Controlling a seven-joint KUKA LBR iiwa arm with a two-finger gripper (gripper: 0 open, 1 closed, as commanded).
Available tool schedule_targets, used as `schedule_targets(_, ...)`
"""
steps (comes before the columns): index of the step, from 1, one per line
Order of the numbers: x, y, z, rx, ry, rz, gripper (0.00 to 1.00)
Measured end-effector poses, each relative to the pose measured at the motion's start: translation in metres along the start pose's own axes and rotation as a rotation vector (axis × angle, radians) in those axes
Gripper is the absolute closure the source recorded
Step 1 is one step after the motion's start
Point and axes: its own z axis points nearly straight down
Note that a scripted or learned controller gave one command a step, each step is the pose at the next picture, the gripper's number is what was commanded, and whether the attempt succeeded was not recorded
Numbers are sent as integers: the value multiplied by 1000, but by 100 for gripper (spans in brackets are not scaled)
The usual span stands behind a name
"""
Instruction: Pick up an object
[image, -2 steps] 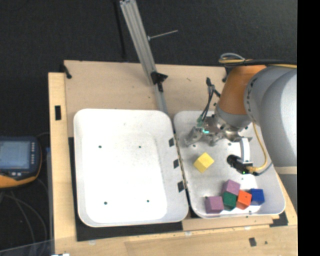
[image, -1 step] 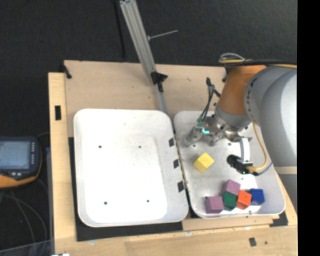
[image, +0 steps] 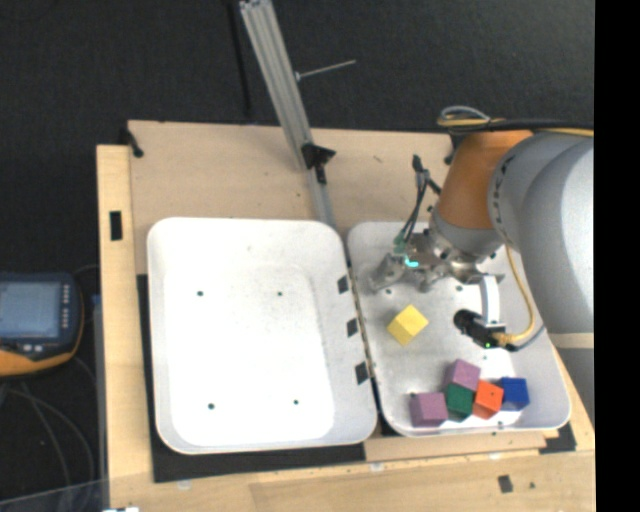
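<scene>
Yellow block (image: 408, 325): it lies alone on the floor of the right bin (image: 400, 395), near the middle, a bit toward the left wall. It is tilted like a diamond.
Room around it: bare white floor on all sides. Nothing touches it.
Other blocks: five sit in a bunch by the bin's near edge. Purple block (image: 428, 408), green block (image: 459, 400), a second purple block (image: 464, 375), orange block (image: 488, 398), blue block (image: 514, 391). They are well apart from the yellow block.
Gripper (image: 385, 275): it hangs over the far part of the right bin, close to the left wall. The yellow block lies near it, toward the front of the bin, not between the fingers.
Fingers: it cannot be told if they are open or closed. Nothing is seen in them.
Arm (image: 500, 190): grey with an orange band, it covers the bin's far right corner.
Left bin (image: 160, 300): white, side by side with the right bin.
Bench (image: 120, 300): pale wood, on a dark floor.
</scene>
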Motion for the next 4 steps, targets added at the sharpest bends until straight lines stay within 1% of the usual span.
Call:
schedule_targets(1, 6, -46, -88, -5, 0, 3, 0)
schedule_targets(2, 23, -80, -4, 4, -2, 3, 0)
schedule_targets(3, 23, -78, -17, -3, 1, 13, 100)
schedule_targets(4, 112, -81, -104, -7, 3, -8, 100)
